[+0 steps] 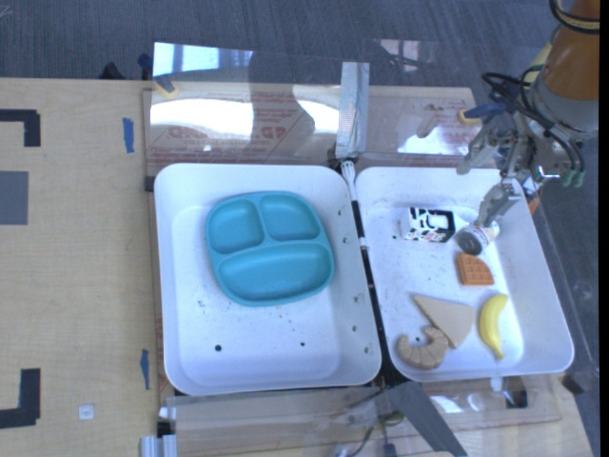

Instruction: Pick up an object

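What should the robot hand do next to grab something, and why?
Probably dip straight down a little. The gripper hangs in the right bin, just above the orange waffle-like piece and beside the black-and-white toy, with nothing visibly between its fingers. The waffle piece lies flat and apart from the banana, so it looks like the easiest thing to reach.

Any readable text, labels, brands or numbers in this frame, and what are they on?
Nothing can be read.
Clear back panel: faint reddish print, too blurred to read.
Black-and-white object in the right bin: markings too small to tell whether they are letters.
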{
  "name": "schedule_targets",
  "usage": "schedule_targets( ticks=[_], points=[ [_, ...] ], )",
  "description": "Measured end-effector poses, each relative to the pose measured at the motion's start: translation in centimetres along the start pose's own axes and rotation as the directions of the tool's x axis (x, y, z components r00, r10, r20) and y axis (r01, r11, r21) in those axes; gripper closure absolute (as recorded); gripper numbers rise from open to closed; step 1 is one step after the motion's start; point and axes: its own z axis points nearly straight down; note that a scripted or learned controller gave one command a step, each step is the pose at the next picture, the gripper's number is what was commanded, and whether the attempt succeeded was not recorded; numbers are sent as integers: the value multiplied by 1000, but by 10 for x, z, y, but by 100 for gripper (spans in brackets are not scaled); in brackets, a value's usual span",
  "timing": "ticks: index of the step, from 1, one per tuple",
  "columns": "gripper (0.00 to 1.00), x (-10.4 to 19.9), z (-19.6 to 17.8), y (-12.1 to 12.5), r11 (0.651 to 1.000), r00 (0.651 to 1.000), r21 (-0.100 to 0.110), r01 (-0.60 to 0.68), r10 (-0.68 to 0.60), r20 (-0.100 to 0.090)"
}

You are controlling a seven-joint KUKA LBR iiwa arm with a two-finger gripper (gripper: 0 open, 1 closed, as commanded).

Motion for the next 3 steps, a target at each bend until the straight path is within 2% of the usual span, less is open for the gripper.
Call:
schedule_targets(
  ticks=[1, 2, 3],
  points=[
    [0, -41, 164, -20, 983, 982, 1, -186, 186, -5],
    [100, -44, 151, -18, 983, 983, 1, -185, 185, 7],
    [100, -6, 96, 34, 975, 975, -2, 221, -221, 2]
  ],
)
